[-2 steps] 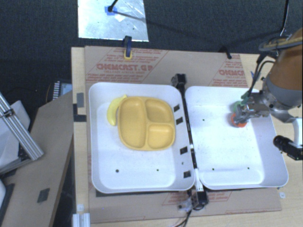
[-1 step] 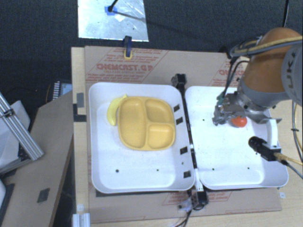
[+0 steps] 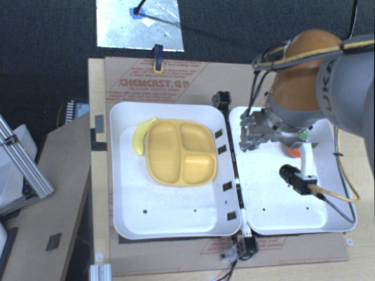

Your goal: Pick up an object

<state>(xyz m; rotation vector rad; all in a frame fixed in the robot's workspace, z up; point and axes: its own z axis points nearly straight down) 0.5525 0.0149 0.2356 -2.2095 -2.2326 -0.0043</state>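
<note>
> Yellow plate (image 3: 179,152) hogs the left bin (image 3: 126,215). Smooth moulded plastic, three compartments, rounded corners, lying flat. A banana (image 3: 139,136) pokes out at its upper-left edge, touching it, maybe tucked partly under. So why's the arm (image 3: 345,81) over on the other side?

My guess: the plate's wide and flat with nothing narrow to pinch, and the banana is jammed right against it. The right bin (image 3: 281,215) looks like the easier pick. The gripper (image 3: 251,136) is down low near that bin's upper-left corner, close to the wall between the two bins.

> Has it got anything?

Can't tell. It's a dark metal lump from this angle, and I can't see how wide it is or whether anything's in it. The nearest candidate is a small orange thing (image 3: 291,152) just right of the gripper, half hidden under the arm, with a bit of green (image 3: 303,135) above it. Could be one toy or two, it's too covered to say. It looks glossy, so probably hard plastic. If that's the target, the gripper sits beside it, not over it, so I'd say no pick yet.
</note>
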